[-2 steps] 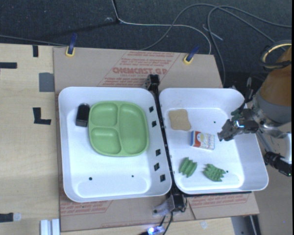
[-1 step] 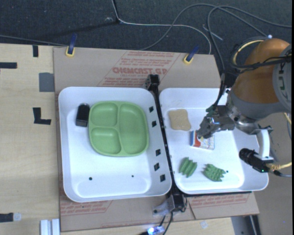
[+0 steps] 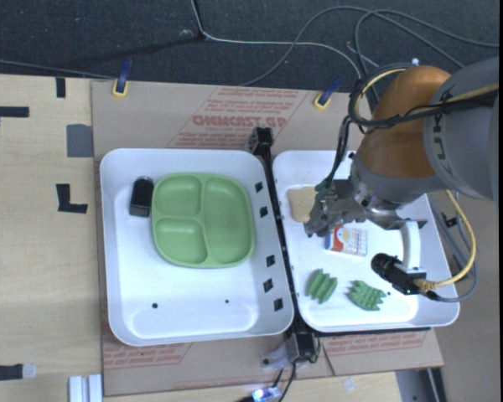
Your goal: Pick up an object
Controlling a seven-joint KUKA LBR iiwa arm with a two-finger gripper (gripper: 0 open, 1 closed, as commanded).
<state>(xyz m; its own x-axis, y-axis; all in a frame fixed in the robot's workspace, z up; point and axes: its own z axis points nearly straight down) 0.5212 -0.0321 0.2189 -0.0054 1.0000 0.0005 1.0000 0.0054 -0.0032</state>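
My gripper [image 3: 322, 219] hangs low in the right bin [image 3: 427, 315], over its left-middle part. A tan, bread-like piece [image 3: 299, 202] lies just to the gripper's left, touching or nearly touching it. A small white card with red and blue print [image 3: 350, 241] lies just below and right of the gripper, partly covered by the wrist. Two green toy vegetables lie nearer the front: a ribbed one [image 3: 321, 286] and a leafy one [image 3: 365, 295]. Whether anything sits between the fingers is hidden by the arm.
The left bin [image 3: 117, 249] holds a green divided plate [image 3: 204, 219] and a small black block [image 3: 141, 197] beside the plate's left edge. A black divider with clips [image 3: 272, 224] runs between the bins. Cables loop behind and to the right of the arm.
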